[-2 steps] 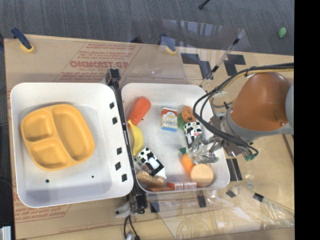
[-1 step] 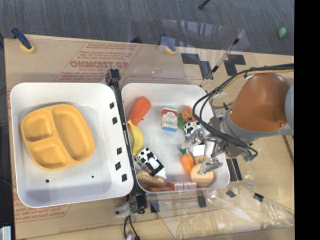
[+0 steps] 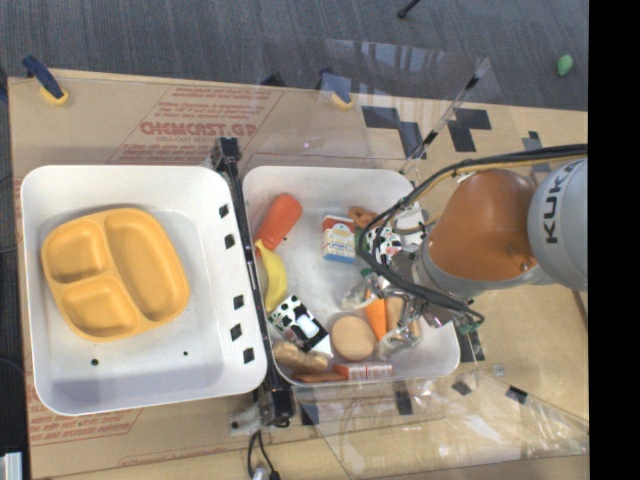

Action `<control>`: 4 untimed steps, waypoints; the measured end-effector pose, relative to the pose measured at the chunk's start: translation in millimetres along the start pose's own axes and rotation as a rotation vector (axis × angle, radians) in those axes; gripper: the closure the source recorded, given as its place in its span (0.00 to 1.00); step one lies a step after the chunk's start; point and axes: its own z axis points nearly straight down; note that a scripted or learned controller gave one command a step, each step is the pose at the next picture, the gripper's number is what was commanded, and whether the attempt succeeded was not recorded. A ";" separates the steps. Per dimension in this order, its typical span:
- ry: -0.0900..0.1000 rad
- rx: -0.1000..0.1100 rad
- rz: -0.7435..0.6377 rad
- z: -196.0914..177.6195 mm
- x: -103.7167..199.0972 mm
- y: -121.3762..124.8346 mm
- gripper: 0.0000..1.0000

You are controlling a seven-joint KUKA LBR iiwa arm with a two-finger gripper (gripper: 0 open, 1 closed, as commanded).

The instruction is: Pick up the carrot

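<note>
Gripper [image 3: 388, 316] sits low over the right bin [image 3: 425, 186], fingers straddling the carrot [image 3: 377, 316], w/ carrot upright between them, so closed on it, apparently. Egg [image 3: 351, 338] crowds its left side, likely forcing the steep approach.

Red print reading CHEMCAST GP on the brown protective sheet [image 3: 200, 128] behind the bins, smaller red lines around it too blurred to read, white letters KU on the grey arm [image 3: 558, 213]
</note>
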 end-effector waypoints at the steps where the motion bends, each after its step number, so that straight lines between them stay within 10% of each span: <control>1: -0.003 0.002 -0.005 -10.9 -2.5 0.4 1.00; 2: -0.006 0.008 -0.110 -107.4 -39.0 35.9 1.00; 3: 0.001 0.001 -0.203 -121.1 -55.2 96.8 1.00; 4: -0.006 0.014 -0.425 -279.6 -69.9 66.7 1.00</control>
